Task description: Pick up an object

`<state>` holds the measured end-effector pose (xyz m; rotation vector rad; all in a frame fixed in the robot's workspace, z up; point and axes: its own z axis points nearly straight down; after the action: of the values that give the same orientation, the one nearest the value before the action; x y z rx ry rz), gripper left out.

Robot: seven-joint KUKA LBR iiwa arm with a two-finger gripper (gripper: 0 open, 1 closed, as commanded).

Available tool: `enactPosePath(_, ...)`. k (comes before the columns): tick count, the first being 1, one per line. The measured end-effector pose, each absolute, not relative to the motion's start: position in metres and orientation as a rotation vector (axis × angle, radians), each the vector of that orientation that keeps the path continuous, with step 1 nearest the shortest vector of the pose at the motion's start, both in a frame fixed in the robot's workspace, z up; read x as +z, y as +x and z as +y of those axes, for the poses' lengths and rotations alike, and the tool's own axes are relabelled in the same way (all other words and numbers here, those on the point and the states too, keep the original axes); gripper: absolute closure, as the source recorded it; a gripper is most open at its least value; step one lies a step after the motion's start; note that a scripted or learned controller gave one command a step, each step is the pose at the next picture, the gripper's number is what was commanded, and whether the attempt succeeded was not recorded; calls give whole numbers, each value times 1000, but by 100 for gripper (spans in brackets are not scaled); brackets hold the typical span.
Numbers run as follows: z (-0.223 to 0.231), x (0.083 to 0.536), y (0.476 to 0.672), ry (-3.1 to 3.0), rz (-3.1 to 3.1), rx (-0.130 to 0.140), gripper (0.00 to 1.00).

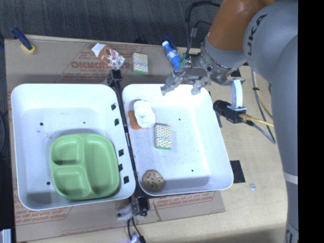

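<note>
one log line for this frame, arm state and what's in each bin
end effector: open, above right bin far edge, holds nothing | right bin: white item, patterned packet, cookie | left bin: green tray

Grey arm point(276, 75) with orange band (black lettering), metal-fingered gripper point(183, 86).

In the right bin, a white and orange object point(141, 114) lies against the left wall near the back. A small patterned packet point(163, 136) lies flat just right of it, and a brown speckled cookie-like ball point(152, 180) sits at the front edge.
</note>
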<state>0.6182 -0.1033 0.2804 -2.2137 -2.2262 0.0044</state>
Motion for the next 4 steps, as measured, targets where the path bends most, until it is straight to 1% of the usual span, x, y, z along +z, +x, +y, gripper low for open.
enactPosePath(1, -93, 96, 554, -2215, -2231, -3, 0)
enactPosePath(2, -95, 107, 555, -2217, -2240, -1, 100)
enactPosePath(3, -111, 219, 489, -2217, -2226, 0, 100)
enactPosePath(4, -127, 215, 477, -2214, -2227, 2, 100)
